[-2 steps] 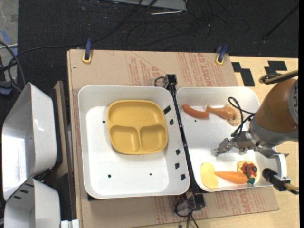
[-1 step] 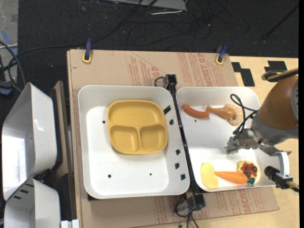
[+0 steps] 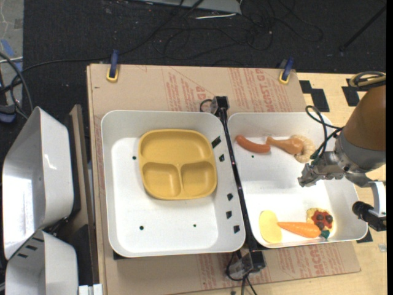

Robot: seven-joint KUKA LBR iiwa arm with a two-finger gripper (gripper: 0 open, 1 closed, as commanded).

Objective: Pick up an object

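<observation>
Gripper (image 3: 309, 178) over right bin (image 3: 279, 177) near its right edge; finger state impossible to tell. Sausage (image 3: 252, 144) and chicken drumstick (image 3: 291, 144) along far edge; carrot (image 3: 299, 228) near front edge. Yellow plate (image 3: 178, 163) in left bin (image 3: 123, 183).

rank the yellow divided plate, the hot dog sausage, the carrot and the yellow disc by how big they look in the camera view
1. yellow divided plate, by far the largest, in the left bin.
2 and 3. carrot and sausage, both in the right bin: they look much alike in length, too close to rank.
4. yellow disc, beside the carrot, shorter but rounder.
</observation>
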